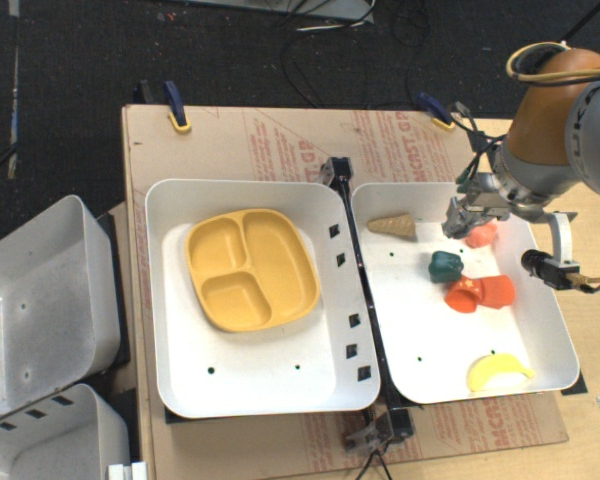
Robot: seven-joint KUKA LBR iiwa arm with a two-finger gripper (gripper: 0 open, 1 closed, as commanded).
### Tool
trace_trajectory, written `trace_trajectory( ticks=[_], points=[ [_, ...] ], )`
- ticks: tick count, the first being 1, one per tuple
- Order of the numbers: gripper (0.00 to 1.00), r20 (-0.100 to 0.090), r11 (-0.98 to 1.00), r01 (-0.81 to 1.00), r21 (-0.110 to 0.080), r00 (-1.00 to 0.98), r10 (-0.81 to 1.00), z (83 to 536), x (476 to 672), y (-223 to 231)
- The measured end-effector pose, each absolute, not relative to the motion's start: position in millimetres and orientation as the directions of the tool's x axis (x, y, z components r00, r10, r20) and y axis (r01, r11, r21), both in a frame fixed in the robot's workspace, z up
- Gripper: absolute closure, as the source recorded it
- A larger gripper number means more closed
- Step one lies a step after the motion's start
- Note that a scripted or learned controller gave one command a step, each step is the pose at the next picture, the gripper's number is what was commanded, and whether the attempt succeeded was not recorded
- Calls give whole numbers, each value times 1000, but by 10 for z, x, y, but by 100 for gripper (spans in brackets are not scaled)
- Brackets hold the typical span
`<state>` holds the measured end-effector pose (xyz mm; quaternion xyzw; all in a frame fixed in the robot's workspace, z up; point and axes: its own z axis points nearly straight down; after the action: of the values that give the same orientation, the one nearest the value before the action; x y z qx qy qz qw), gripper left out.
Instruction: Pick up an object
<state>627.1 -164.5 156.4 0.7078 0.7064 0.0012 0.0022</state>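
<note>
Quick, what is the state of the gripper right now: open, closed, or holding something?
Gripper: cannot be told. It is low in the right bin, right over a salmon-pink object, and nothing is visibly held.

Arm: grey metal body w/ a rounded orange band above the wrist, glossy. A thin pale cable loops over the top of the orange part. Wrist section is grey, w/ dark wires and small fittings on its left side. Claw is grey/silver, compact, blocky. A white bracket w/ a black knob sticks out lower right.
</note>
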Motion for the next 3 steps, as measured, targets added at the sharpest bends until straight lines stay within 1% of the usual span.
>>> trace_trajectory(
  ticks=[1,2,3],
  points=[
    [100,-2,2,1000,6,-2,1000,2093,6283,-1644],
    [100,1,6,1000,0,-6,1000,2162,6266,-1189],
    [100,2,8,1000,-1,-8,1000,2107,6353,-603]
  ],
)
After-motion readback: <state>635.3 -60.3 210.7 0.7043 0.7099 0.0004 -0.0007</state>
